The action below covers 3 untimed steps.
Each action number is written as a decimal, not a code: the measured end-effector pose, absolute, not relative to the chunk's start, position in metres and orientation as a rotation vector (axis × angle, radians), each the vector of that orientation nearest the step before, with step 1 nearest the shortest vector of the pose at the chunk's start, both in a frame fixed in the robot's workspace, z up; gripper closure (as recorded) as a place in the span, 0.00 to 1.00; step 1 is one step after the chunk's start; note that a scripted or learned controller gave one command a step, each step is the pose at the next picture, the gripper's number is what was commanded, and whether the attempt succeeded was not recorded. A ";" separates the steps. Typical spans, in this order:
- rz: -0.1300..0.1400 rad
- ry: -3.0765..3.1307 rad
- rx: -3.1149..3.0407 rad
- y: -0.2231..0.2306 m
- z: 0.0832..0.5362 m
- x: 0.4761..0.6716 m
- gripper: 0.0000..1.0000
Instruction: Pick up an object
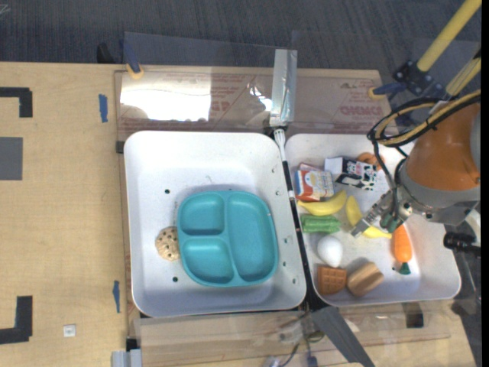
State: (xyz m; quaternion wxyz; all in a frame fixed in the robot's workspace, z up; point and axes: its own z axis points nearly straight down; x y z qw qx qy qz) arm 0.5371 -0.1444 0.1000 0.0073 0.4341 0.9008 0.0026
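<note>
Gripper (372, 222) lowered into right bin (443, 285), finger spread and contents indeterminable, directly over small yellow curved item (376, 232) lying between yellow banana (325, 203) and orange carrot (402, 245), with white egg (330, 251) nearby; teal tray (227, 237) in left bin (145, 205).

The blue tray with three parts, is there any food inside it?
No food shows inside the blue tray; its three sections look bare. A cookie lies beside it in the left bin, partly tucked under the tray's rim. Whatever lies beneath the tray is hidden.
</note>
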 end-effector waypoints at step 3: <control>0.003 2.594 1.767 -0.057 0.185 0.604 1.00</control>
